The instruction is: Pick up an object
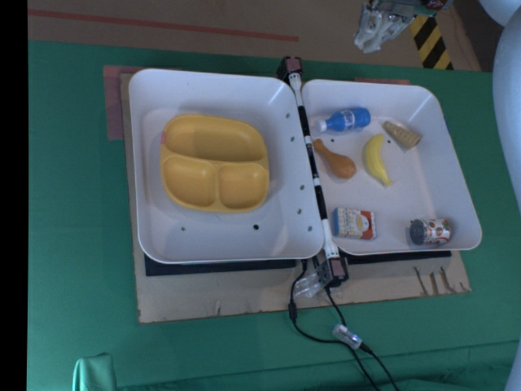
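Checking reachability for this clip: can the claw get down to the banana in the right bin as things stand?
Probably yes. The claw sits above the bin's far edge, and the banana lies apart from its neighbours with nothing over it.

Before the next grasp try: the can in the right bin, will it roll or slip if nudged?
Probably rolls: the can lies on its side near the right bin front corner, round end facing left. Likely slippery too, its wall looks smooth and the bin floor glossy. The rim close by may stop it. The gripper sits above the bench's far edge.
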`<state>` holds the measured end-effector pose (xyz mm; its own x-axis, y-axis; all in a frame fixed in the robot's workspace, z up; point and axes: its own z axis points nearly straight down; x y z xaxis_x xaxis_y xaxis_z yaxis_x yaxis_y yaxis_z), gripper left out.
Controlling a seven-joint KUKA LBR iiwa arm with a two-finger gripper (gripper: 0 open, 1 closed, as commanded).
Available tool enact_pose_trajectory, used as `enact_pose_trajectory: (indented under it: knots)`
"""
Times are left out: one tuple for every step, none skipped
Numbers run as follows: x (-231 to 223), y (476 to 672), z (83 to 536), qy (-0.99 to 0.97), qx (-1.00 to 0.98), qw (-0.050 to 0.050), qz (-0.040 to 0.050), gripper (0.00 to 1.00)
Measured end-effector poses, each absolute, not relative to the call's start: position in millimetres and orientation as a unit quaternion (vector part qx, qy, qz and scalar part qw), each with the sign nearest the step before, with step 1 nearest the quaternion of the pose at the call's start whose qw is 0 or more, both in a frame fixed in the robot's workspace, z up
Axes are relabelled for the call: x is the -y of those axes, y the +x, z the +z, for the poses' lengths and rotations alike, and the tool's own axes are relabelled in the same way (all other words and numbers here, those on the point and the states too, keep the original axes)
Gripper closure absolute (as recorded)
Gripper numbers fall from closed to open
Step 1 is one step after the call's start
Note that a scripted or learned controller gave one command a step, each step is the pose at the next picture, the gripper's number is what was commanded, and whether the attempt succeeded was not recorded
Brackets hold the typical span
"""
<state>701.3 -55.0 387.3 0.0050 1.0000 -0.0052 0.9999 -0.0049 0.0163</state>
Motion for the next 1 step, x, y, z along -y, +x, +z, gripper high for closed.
enact_pose_trajectory:
  knots:
    - [24.3,700.7,409.6,0.709,-0.705,0.007,0.0037,1.00]
